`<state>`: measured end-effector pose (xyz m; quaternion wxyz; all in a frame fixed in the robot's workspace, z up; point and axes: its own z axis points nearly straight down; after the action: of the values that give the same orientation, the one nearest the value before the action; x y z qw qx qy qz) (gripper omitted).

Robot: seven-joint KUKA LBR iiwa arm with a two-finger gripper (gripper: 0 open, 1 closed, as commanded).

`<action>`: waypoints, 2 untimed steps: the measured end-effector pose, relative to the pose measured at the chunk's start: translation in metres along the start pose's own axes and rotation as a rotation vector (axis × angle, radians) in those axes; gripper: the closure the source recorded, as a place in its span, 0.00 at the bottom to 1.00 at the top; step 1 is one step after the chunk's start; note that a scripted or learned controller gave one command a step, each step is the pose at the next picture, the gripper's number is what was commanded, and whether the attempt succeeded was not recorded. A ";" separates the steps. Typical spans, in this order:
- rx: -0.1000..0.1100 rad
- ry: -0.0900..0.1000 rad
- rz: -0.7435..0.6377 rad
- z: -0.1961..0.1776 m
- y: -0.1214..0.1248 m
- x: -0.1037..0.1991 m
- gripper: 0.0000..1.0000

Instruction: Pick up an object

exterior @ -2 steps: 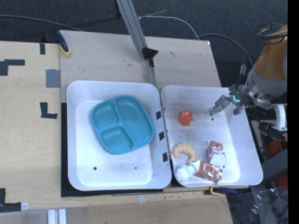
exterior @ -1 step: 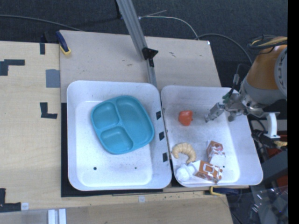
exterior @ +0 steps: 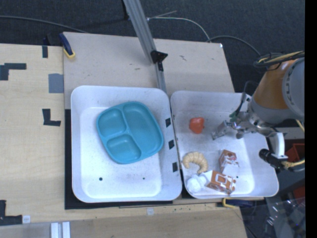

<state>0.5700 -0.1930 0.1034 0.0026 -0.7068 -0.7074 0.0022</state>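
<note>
Tool: the tool (exterior: 221,131) sits over the right bin (exterior: 257,182), toward its upper right, at the end of the grey arm (exterior: 277,95) that enters from the right. Fingers point left and slightly down in the view. Nothing is seen between them; how far apart they stand I cannot tell at this resolution.

Nearest object: red tomato-like toy (exterior: 196,124), in the upper left part of the right bin, just left of the tool tips, apart from them with bare bin floor between.

Other pickable items: croissant (exterior: 195,159) in the lower left of the right bin, below the red toy. White rounded item (exterior: 196,183) just below the croissant, at the bin's lower left corner, touching or nearly touching it. Small brown-and-white carton (exterior: 228,160) below the tool, standing somewhat tilted. Flat orange-and-white packet (exterior: 221,181) just below the carton, beside the white item.

Left bin: left bin (exterior: 84,182) holds a blue divided plate (exterior: 130,132), three compartments, lying in the upper middle. Well apart from the tool.

Obstructions: none between the tool and the red toy. The carton and packet crowd the lower part of the right bin.

Surroundings: metal rail (exterior: 141,26) runs diagonally from the top of the view down to the gap between the bins. Wooden surface (exterior: 29,133) carries dark tape marks on the left.
</note>
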 end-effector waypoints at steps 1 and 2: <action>-0.005 -0.002 -0.001 0.015 0.000 0.001 0.00; -0.005 -0.001 -0.002 0.005 0.000 0.001 1.00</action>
<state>0.5702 -0.1918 0.0987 0.0004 -0.7060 -0.7082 0.0009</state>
